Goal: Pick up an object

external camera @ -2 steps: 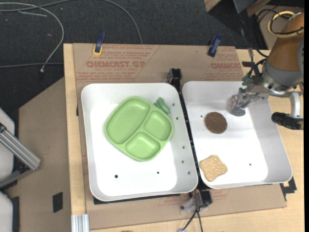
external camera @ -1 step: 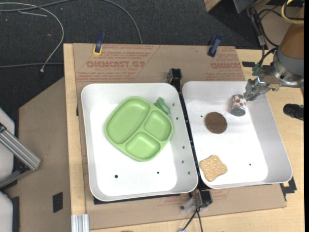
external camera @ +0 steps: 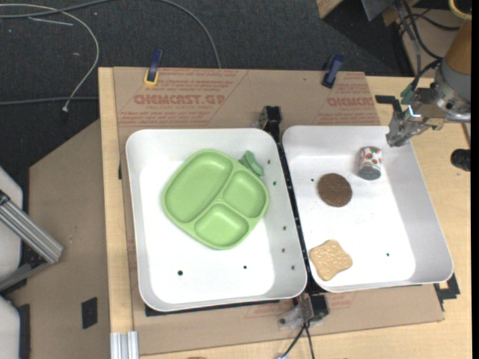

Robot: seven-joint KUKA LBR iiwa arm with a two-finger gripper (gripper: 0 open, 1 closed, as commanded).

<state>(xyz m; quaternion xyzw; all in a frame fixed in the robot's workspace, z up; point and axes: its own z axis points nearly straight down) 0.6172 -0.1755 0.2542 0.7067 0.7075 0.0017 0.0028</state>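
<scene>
In the right bin [external camera: 419, 223] lie a small patterned can [external camera: 370, 162] on its side near the back, a dark brown round cookie [external camera: 334, 189] in the middle, and a tan cracker-like piece [external camera: 329, 259] near the front left. My gripper [external camera: 400, 133] hangs at the bin's back right corner, just right of and above the can, with nothing seen between its fingers. In the left bin [external camera: 150, 260] rests a green three-compartment plate [external camera: 215, 198], with a small green object [external camera: 252, 163] at its upper right edge.
Both bins sit on a cardboard sheet [external camera: 187, 96] held by blue clamps [external camera: 154, 65] at the back. Cables [external camera: 75, 21] trail over the dark floor behind. A metal frame [external camera: 22, 230] stands at the left.
</scene>
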